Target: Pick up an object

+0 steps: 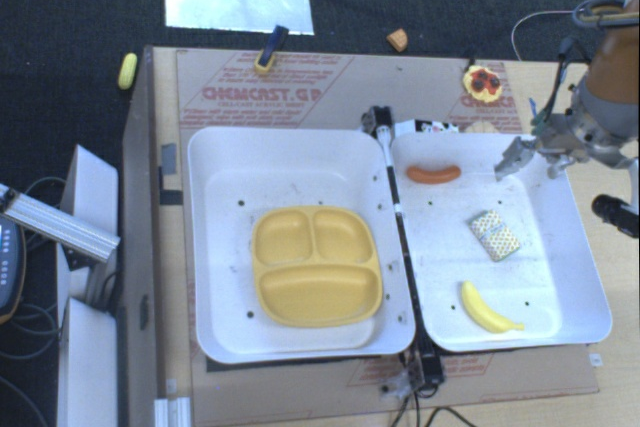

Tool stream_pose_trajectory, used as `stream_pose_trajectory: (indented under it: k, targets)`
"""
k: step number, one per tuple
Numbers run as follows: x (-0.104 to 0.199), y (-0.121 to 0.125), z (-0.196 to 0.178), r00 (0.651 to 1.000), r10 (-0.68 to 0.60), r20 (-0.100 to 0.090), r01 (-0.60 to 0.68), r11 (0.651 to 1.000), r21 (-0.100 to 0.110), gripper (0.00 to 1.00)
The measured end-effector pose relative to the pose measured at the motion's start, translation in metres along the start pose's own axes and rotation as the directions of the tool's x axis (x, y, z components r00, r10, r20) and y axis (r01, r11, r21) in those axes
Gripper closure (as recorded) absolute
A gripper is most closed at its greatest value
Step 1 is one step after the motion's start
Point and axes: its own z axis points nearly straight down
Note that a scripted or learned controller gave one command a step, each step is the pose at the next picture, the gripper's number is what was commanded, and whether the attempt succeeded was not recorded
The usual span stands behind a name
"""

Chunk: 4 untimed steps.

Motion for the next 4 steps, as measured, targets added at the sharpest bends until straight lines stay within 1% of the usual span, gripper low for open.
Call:
stream_pose_trajectory:
  k: [1,2,3,4]
  targets:
    - [0.007,-0.022,0.024,1.0,0.002,0.0,-0.002,1.0,0.001,0.0]
    - [0.02,-0.027,0.087,1.0,0.001,-0.001,-0.001,1.0,0.002,0.0]
    - [0.01,-0.047,0.115,1.0,0.002,0.0,-0.002,1.0,0.002,0.0]
    - [0.01,-0.046,0.104,1.0,0.001,0.0,-0.001,1.0,-0.001,1.0]
